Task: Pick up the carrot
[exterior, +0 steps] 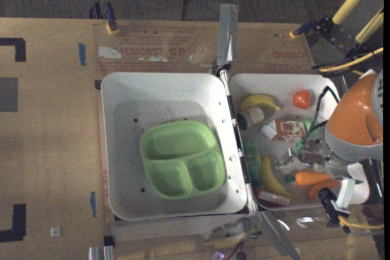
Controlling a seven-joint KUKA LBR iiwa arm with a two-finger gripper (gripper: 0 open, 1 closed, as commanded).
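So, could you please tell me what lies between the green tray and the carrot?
In the camera view, between the green tray and the carrot stand the two bins' adjoining walls, then a banana lying in the right bin.

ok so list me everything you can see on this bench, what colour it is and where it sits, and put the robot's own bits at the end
shallow white plastic bins: two, white, side by side on the bench.
green divided plastic plate: one, green, in the left bin.
yellow bananas: two, yellow, right bin, one at the back, one near the front.
small round orange-red fruit: one, right bin, back.
orange carrot: one, orange, right bin, front right, under the wrist.
small dark-capped bottle: one, right bin, by the divider.
small printed packet: one, white and orange, middle of right bin.
grey arm with orange band: one, over the right bin.
claw: one, low over the right bin, beside the carrot.
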